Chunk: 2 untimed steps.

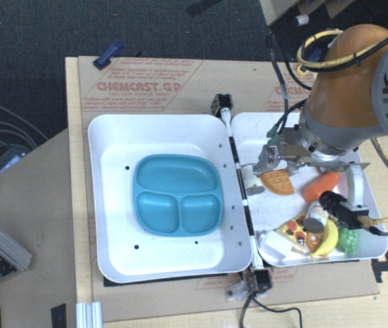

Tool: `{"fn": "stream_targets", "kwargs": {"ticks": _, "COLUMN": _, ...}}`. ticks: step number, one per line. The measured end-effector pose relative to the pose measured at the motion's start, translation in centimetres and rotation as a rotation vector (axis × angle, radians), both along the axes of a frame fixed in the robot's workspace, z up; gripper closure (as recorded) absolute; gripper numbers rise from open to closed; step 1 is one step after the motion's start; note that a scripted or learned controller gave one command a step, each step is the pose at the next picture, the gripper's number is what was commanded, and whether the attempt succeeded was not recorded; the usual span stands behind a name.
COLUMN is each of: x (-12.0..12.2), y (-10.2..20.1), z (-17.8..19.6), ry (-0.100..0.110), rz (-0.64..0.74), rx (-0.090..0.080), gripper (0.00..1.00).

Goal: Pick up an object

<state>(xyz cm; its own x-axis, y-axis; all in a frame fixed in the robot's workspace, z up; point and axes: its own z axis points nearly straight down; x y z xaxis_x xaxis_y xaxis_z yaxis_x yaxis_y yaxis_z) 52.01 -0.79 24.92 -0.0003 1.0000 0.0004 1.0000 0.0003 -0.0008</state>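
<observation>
My gripper [268,161] hangs over the left part of the right bin [248,130], below the arm's orange band. Just under and to its right lies a tan waffle-like cookie [278,182], apparently touching or very close to the gripper's tip. An orange carrot-like piece [321,184] lies further right. Toward the bin's front sit a pizza slice [294,232], a yellow banana [329,240], a green piece [348,242] and a white piece [274,249]. Nothing is visibly held.
The left bin [108,203] holds a blue divided plate [177,194]. A raised divider [238,176] separates the two bins. Both rest on a cardboard sheet [139,84], with a small blue object [108,55] at its far left corner.
</observation>
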Motion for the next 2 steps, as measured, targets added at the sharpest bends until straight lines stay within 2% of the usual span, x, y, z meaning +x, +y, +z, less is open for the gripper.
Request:
{"fn": "stream_targets", "kwargs": {"ticks": 1, "x": 3.5, "y": -2.9, "z": -0.2, "ry": -0.001, "rz": -0.001, "rx": -0.001, "gripper": 1.0}}
{"fn": "stream_targets", "kwargs": {"ticks": 2, "x": 1.3, "y": -5.6, "z": 1.0, "ry": 0.002, "rz": -0.001, "rx": 0.0, "gripper": 1.0}}
